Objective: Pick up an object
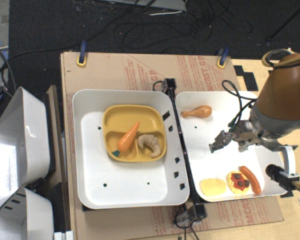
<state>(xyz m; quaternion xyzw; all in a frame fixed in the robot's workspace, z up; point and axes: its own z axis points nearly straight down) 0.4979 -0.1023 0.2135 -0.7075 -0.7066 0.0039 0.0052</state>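
Arm (282, 101) reached in from 3 o'clock and hung over the right bin (205, 186). Claw (221, 142) sat low over the bare white floor near the bin's middle, pointing toward 9 o'clock. Whether it was open or closed could not be told from this slant; nothing was visible in it.

Candidate objects in the right bin: a chicken drumstick (198, 112) at about 11 o'clock from the claw, near but apart; a pale yellow disc (213, 186), a small pizza slice (238, 182) and a sausage (251, 179) lined up along the bin's near edge, at roughly 6 to 4 o'clock from the claw. The pizza slice and sausage appeared to touch; the disc lay just beside them.

Left bin (90, 184) held a yellow divided plate (115, 115) with a carrot (128, 136) and a shrimp (150, 143) in its lower compartments. Both were well apart from the claw, across the divider between bins.

Judgement: the step was approach, pre-grasp. No object was under the claw, so no pick had been made. The drumstick looked the most isolated target, with open floor around it. Next move would call for a shift toward 11 o'clock, alignment across the drumstick's narrow shaft, then descent and closure. The group along the near edge risked a double contact.
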